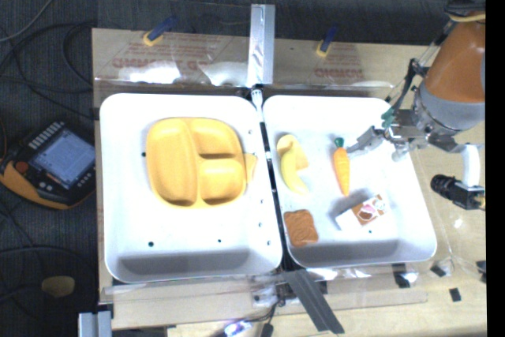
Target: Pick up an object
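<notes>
The right bin (410, 193) holds several objects. An orange carrot (341, 170) with a green top lies near the middle. A yellow banana (292, 163) lies to its left. A brown biscuit-like piece (301, 226) sits at the front. A small white carton (361, 212) with a printed picture lies at the front right. My gripper (380, 146) hangs over the right bin's upper right part, just right of the carrot's green top. It is open, with nothing between its fingers.
A yellow divided plate (195, 160) lies in the left bin (126, 233). A metal divider post (261, 43) stands behind the bins. The grey and orange arm (459, 83) comes in over the right rim. A handheld controller (51, 163) lies off the bench at left.
</notes>
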